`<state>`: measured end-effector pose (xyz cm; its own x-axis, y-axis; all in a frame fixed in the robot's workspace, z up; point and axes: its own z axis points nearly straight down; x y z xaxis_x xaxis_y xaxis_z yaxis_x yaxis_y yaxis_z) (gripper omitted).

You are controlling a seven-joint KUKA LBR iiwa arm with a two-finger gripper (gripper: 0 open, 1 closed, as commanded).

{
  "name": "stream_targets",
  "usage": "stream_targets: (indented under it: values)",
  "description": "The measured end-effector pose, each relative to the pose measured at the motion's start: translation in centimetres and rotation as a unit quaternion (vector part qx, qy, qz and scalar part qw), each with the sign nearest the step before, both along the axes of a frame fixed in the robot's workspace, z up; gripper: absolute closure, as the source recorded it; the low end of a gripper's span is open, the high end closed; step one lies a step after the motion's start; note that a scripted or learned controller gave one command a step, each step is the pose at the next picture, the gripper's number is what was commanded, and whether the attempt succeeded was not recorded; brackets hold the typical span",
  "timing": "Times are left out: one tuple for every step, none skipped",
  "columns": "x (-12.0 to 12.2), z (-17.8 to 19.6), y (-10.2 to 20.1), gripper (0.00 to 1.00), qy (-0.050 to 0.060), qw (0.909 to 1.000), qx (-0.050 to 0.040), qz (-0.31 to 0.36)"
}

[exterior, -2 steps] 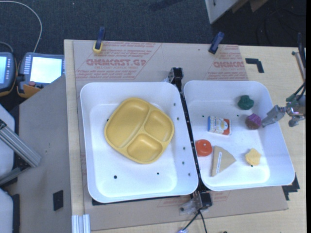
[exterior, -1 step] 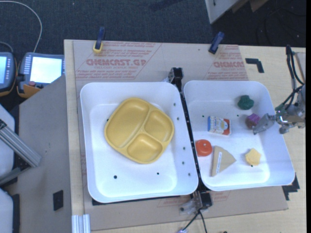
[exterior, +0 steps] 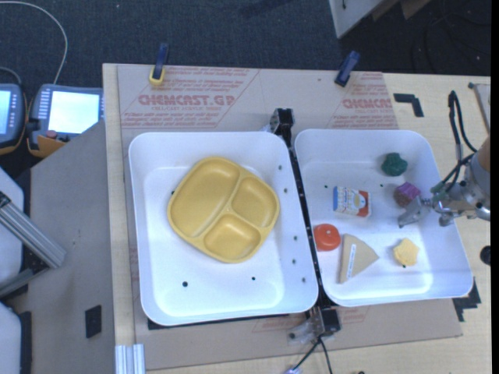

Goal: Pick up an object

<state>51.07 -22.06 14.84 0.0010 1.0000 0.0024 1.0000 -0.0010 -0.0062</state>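
The right bin [exterior: 444, 287] holds several small items: a green lump [exterior: 394, 163], a purple piece [exterior: 406, 192], a small white carton [exterior: 351, 201], an orange-red round piece [exterior: 327, 237], a tan wedge [exterior: 355, 257] and a yellow chunk [exterior: 405, 252]. My gripper [exterior: 426, 218] hangs over the right side of this bin, just right of the purple piece and above the yellow chunk. Its two fingers are spread open and nothing sits between them.
The left bin [exterior: 156, 287] carries a yellow divided plate [exterior: 224, 207]. A black clamp [exterior: 282, 120] sits where the two bins meet at the back. Cables [exterior: 456, 119] run along the bench's right side near the arm.
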Motion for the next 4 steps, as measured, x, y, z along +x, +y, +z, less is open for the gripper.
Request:
stream_targets:
  values:
    - [-0.1, -6.3, 0.6, 0.0, 0.0, 1.0, 0.0019, 0.001]
    - [0.1, -4.9, 0.4, 1.0, -0.003, 1.0, -0.0008, 0.001]
    - [0.6, 1.2, 1.0, 1.0, -0.007, 1.0, -0.0029, 0.001]
    - [0.7, 6.1, 0.9, 1.0, -0.007, 1.0, -0.0032, 0.001]
